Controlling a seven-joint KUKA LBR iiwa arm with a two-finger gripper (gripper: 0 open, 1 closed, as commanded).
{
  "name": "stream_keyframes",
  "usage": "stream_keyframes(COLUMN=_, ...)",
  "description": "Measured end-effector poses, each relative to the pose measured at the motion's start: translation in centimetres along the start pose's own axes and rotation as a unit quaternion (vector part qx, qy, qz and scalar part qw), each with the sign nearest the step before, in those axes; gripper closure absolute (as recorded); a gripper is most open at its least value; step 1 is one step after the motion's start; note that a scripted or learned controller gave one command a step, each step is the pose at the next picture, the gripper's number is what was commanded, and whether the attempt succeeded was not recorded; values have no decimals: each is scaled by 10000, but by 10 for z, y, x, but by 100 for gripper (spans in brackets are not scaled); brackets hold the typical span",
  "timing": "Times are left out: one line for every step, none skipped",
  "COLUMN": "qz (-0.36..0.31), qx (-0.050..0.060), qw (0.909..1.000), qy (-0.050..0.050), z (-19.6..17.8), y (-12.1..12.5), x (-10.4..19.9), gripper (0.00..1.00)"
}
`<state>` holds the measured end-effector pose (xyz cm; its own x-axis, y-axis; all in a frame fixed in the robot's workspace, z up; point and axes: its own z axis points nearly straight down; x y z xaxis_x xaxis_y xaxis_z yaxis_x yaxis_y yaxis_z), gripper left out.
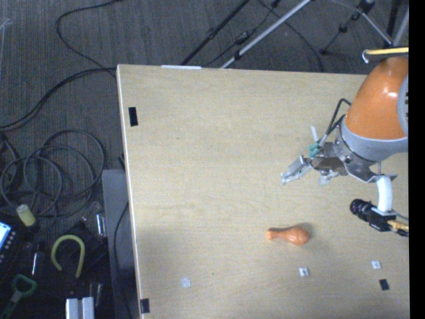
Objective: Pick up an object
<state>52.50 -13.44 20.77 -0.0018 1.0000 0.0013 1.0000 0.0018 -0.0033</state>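
Orange and pear-shaped, the small toy [290,234] lies on its side on the pale wooden bench [199,165], toward the near edge, with its thin neck pointing left and its round bulb to the right. It looks light, smooth and probably rubbery, so it may roll or squirt out of a pinch. The bulb seems the safer place to take hold, across its widest part. Up and to the right, well apart from the toy, the gripper [300,170] hangs with its fingers spread and nothing between them.
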Motion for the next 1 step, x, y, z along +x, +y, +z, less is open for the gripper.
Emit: stream_keyframes(qz=-35, qx=3, qw=10000, qy=-11, z=119, y=64, x=-50, gripper=0)
